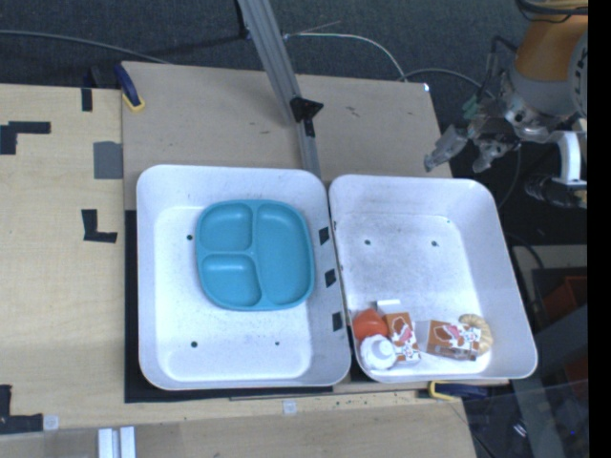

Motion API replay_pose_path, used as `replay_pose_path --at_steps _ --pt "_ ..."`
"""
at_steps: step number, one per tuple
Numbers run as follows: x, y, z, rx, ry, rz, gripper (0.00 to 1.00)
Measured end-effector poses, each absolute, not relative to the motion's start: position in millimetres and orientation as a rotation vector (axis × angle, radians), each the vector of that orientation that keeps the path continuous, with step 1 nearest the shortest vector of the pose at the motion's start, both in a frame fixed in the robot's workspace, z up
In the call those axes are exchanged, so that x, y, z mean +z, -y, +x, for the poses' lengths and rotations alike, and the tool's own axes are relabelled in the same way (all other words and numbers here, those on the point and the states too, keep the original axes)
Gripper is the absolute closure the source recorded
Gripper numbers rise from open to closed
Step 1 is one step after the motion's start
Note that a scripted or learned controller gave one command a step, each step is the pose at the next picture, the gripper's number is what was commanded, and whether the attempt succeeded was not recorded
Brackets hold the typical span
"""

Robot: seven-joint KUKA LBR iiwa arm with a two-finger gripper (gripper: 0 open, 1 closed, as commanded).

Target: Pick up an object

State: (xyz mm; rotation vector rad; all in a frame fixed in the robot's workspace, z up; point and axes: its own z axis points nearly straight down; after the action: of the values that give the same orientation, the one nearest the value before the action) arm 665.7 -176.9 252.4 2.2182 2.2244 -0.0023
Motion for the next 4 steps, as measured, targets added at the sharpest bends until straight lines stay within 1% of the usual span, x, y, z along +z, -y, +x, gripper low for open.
replay_pose_path --at_steps 1,2,3,4 --pt "252 177 665.6 -0.003 -2.224 2.219 0.0" --pt "187 175 663.8 -0.009 -2.227 2.223 0.0" --pt "125 169 657.4 -0.008 -2.228 2.222 0.0" --pt "86 167 656.8 -0.005 -2.226 2.219 0.0"
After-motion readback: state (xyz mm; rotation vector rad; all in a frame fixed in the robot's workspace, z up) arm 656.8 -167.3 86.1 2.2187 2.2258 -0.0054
